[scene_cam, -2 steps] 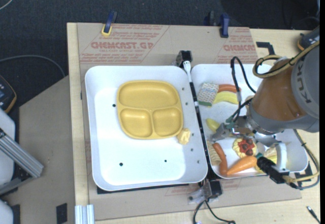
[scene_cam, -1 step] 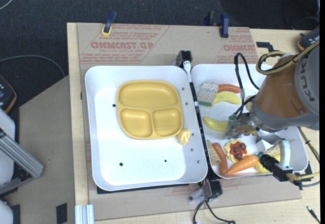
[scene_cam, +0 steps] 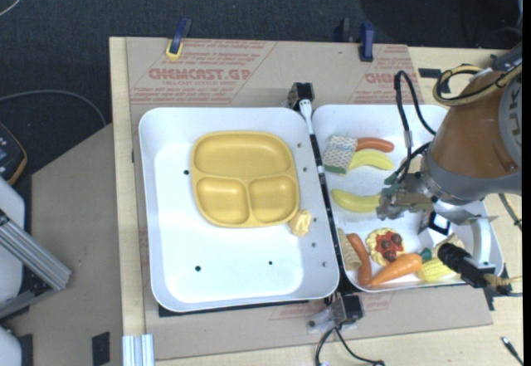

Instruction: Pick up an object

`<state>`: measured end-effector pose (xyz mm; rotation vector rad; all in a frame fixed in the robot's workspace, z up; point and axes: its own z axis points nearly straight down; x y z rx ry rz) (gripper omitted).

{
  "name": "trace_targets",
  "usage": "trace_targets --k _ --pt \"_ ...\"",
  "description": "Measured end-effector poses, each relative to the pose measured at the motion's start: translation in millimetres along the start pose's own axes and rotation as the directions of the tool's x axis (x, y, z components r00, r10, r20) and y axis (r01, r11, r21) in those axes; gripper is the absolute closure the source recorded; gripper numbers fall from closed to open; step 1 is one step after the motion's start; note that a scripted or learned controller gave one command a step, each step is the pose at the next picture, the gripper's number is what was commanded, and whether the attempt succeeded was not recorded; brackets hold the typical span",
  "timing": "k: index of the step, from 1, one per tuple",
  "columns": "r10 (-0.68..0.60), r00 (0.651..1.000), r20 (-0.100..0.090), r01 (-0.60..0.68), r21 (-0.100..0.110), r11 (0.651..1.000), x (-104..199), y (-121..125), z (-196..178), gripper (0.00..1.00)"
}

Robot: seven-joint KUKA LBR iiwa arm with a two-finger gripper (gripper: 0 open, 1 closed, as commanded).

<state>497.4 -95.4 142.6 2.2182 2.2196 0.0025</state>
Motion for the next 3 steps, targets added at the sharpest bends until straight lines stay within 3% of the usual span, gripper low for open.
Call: trace_targets --k 1,2,3 --pt "0.0 1.0 0.0 0.0 -0.002 1.0 -4.9 7.0 -60.1 1.0" --pt "0.0 1.0 0.0 0.0 -0.001 1.0 -4.9 8.2 -83.6 1.0" --pt "-0.003 1.0 0.0 0.003 -0.001 1.0 11.2 48.1 -74.5 1.0"
